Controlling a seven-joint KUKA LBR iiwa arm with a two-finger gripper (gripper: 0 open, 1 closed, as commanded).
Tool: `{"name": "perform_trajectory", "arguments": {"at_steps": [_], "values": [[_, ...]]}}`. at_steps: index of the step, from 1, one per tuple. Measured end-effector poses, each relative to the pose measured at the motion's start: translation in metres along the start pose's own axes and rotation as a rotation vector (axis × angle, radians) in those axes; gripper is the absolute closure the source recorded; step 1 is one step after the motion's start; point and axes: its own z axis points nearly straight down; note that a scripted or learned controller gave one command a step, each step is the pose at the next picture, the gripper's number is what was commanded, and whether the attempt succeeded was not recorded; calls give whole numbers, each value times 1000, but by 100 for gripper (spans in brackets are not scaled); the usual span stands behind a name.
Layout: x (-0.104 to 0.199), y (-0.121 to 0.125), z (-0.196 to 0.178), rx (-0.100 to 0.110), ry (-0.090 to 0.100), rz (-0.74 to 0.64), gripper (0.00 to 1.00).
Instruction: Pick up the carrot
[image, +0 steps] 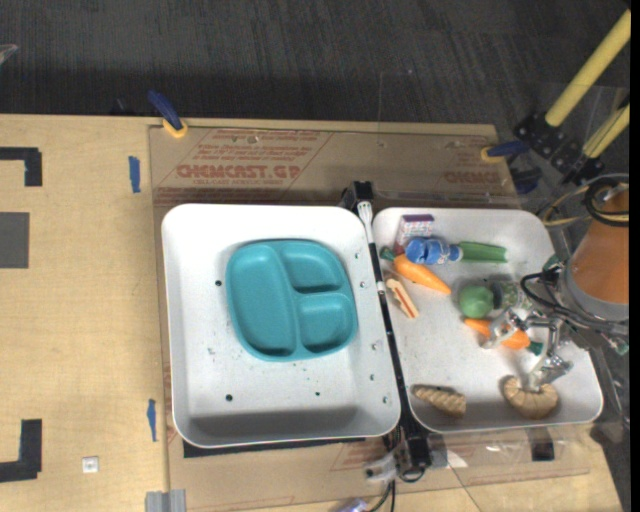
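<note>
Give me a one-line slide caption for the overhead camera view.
Gripper hovers low in the right bin, the carrot lying apart by the left wall; teal tray in the left bin.

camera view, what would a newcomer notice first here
The teal divided plate stands out, sitting in the middle of the left bin. Next comes the bright clutter in the right bin, where the orange carrot lies near the top left and the gripper hangs low at the right.
</note>
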Motion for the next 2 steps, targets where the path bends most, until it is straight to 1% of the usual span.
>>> {"name": "perform_trajectory", "arguments": {"at_steps": [1,2], "values": [[-7,37,-3,9,-13,167,0],[2,26,-3,11,-16,375,0]]}}
